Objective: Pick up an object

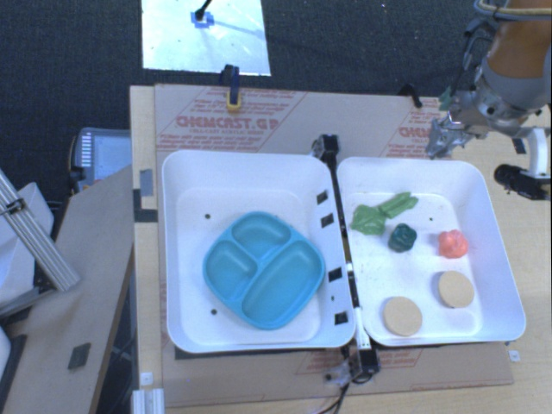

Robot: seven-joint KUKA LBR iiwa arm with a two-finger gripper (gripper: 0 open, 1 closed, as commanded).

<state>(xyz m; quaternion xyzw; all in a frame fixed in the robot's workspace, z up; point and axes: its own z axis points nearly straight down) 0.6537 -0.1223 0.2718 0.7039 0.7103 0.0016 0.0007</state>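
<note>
- The arm (516, 37) enters at the top right corner, its orange band uppermost, and slants down and left toward the far edge of the right bin (496, 210).
- The hand (444, 141) hangs just outside the right bin's far right corner, over the cardboard (259, 119) beneath the bins, well apart from everything in the bin.
- Nothing is seen between its tips; the hand is small and dark against the cardboard, so whether it is released or clenched cannot be told.
- The arm's upper part is cut off by the top and right edges.
- The right bin holds five small things, none touching the hand: a green leafy piece (381, 213) near the far left; a dark teal lump (402, 237) just beside it, nearer the middle; a pink-red lump (453, 244) to the right; and two tan discs, one (455, 290) at the near right and one (402, 316) at the near middle.
- What the green, teal and pink pieces are is hard to make out.
- The left bin (185, 197) holds a blue divided plate (263, 270), lying flat and turned at an angle.
- The table (517, 188) shows pale wood at the right.
</note>
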